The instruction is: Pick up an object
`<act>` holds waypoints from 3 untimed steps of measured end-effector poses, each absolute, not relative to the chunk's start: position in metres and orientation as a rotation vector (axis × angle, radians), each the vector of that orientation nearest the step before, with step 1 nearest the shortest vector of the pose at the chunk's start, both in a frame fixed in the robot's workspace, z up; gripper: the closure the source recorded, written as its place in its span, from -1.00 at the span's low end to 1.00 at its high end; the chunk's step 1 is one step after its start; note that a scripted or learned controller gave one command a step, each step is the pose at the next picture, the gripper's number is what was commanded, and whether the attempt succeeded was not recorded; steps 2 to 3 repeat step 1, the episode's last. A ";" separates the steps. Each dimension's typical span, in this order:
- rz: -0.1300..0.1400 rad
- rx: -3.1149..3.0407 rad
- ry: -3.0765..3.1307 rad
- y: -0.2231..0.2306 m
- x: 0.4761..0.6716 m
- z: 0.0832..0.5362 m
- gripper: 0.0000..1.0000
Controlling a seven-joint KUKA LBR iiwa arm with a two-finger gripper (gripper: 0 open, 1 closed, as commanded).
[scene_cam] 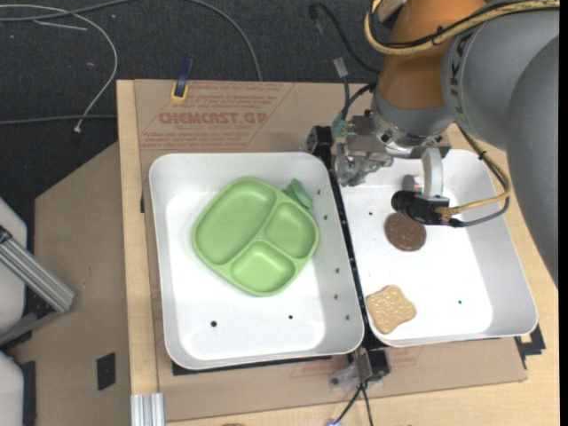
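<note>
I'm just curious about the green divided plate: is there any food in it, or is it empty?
Empty. The green plate lies right side up in the left bin, and all three compartments show bare green. A small green object rests at its upper right edge, outside the compartments.

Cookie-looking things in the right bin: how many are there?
2. A dark brown round one lies near the middle of the right bin, just below the gripper. A pale tan one lies by the bin's near left corner. The arm could hide more.
</note>
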State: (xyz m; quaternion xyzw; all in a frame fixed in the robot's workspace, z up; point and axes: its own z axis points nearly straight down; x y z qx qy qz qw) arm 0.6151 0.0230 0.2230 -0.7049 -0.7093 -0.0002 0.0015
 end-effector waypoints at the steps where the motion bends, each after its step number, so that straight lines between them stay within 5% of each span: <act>1: 0.001 -2.212 -2.225 0.077 0.612 0.215 1.00; 3: 0.001 -2.212 -2.225 0.077 0.612 0.215 1.00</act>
